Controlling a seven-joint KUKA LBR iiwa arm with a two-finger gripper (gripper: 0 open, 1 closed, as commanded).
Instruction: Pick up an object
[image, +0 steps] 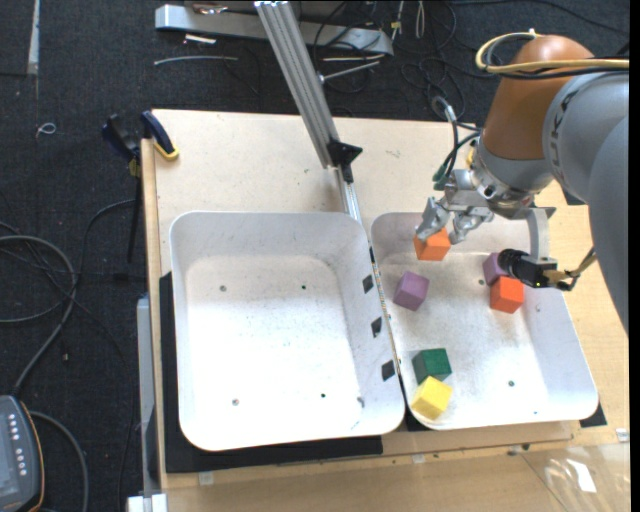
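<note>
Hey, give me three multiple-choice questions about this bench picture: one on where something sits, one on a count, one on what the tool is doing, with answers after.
1. Where does the green block lie?
A. In the left bin
B. In the right bin, touching the yellow block
C. On the bare bench

2. How many orange blocks are there?
A. One
B. Two
C. Four

3. What is the tool doing?
A. Gripping an orange block between its fingers
B. Resting in the left bin
C. Holding the yellow block

Answers: 1 B, green sits right above yellow near the right bin's front. 2 B, one at the tool, another orange block to the right. 3 A, the fingers straddle the block's top.
</note>
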